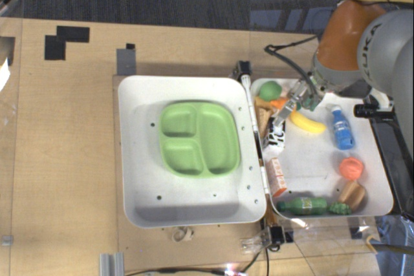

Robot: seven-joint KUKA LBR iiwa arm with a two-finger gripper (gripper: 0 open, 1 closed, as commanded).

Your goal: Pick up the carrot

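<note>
You have the tool [289, 102] low in the far left corner of the right bin [381, 203], right beside the carrot [278, 103], a small orange piece just below the green ball [270, 88] and left of the banana [307, 124]; the slanted reach looks meant to slip in among crowded things; you cannot tell from here how wide the tool stands or whether it grips anything; the blue bottle [341, 128] lies well clear; the green tray [197, 139] sits in the left bin [139, 197] on the desk [58, 158].

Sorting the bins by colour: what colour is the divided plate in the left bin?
Light green; the divided plate shows plainly in the camera view, in the left bin.
</note>
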